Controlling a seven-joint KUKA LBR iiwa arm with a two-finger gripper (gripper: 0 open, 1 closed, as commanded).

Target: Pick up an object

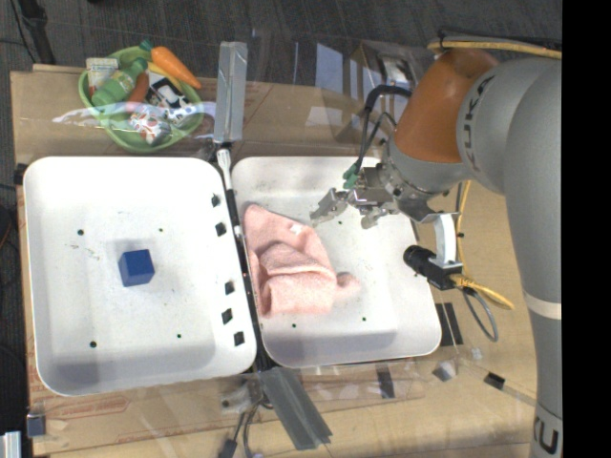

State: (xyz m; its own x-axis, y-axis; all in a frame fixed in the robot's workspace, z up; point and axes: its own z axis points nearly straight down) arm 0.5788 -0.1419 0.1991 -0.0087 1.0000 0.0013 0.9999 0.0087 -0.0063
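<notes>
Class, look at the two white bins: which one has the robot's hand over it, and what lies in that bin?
The right bin. The hand hangs over its upper part, and a pink cloth lies in it. The left bin holds a blue cube.

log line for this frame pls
gripper: over right bin, nothing held | pink cloth: right bin | blue cube: left bin

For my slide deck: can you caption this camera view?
KUKA arm's hand hovers over the right bin above a pink towel; a blue cube sits in the left bin.

"kuka" lettering, partly visible, on the grey arm (pixel 506 113)
</notes>
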